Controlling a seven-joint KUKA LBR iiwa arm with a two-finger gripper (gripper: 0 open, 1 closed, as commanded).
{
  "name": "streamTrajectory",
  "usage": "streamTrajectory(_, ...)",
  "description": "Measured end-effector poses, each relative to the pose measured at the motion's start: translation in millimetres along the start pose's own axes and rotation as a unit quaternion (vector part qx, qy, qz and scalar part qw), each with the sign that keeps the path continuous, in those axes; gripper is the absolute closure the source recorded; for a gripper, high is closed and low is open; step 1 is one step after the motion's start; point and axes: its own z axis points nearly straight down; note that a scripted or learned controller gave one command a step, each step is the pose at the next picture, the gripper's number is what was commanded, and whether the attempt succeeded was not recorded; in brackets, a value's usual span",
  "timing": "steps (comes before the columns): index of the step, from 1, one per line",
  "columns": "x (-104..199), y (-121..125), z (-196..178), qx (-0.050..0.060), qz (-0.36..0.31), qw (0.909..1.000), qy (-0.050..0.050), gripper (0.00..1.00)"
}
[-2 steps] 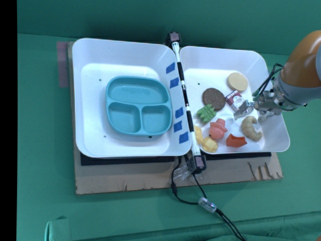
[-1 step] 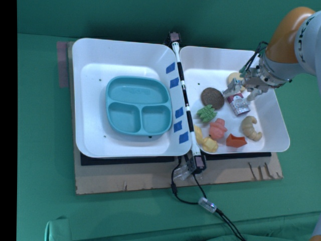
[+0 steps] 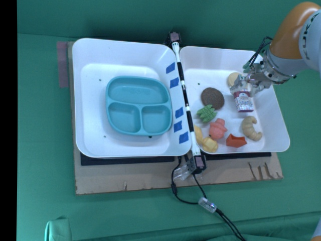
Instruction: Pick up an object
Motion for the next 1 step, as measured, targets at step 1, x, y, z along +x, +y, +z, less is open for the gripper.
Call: streamTrajectory(1, 64.6, -19.8, -161.8, 0.011, -0.002, 0.9999, 0.006, 1.0)
